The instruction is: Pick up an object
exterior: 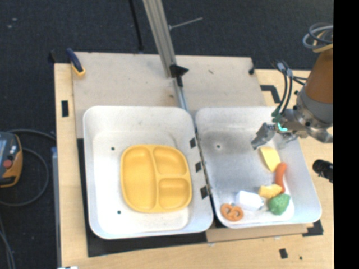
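Several small items lie along the right side of the right bin [235, 156]. They are a pale yellow block [270, 158], an orange carrot [280, 174], a small yellow piece [270, 191], a green broccoli [279, 204], a white piece [249, 199] and an orange pretzel [231, 212]. My gripper [275, 137] hangs over the bin's upper right part, just above the yellow block. It is open, with one grey finger [260, 137] splayed to the left and nothing between the fingers.
The left bin [101, 133] holds a yellow divided plate [157, 178]. A metal post [162, 35] rises behind the bins, ending near their shared edge. The arm's orange band [322, 83] and cables sit at the right.
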### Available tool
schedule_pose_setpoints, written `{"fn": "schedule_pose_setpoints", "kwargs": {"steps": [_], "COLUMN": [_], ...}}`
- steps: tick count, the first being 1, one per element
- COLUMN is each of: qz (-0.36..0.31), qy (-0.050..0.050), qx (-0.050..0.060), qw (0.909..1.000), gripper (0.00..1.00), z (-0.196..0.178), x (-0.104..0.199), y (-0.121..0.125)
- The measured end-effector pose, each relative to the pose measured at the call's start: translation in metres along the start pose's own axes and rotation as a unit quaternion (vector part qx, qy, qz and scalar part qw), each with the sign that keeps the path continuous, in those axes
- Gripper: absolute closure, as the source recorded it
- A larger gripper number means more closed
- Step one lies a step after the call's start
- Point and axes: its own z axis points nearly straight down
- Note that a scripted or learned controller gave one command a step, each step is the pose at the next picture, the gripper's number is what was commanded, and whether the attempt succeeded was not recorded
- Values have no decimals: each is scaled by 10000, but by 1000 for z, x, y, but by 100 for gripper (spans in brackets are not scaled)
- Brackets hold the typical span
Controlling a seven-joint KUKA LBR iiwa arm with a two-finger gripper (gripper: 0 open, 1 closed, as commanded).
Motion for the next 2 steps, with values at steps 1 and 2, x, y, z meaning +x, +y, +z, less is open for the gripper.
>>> {"fn": "schedule_pose_setpoints", "kwargs": {"steps": [1,2], "qz": [-1,12], "qy": [-1,-1], "qx": [-8,12], "qw": [10000,10000], "gripper": [0,0], "z": [-1,53], "x": [0,-11], "y": [0,-3]}}
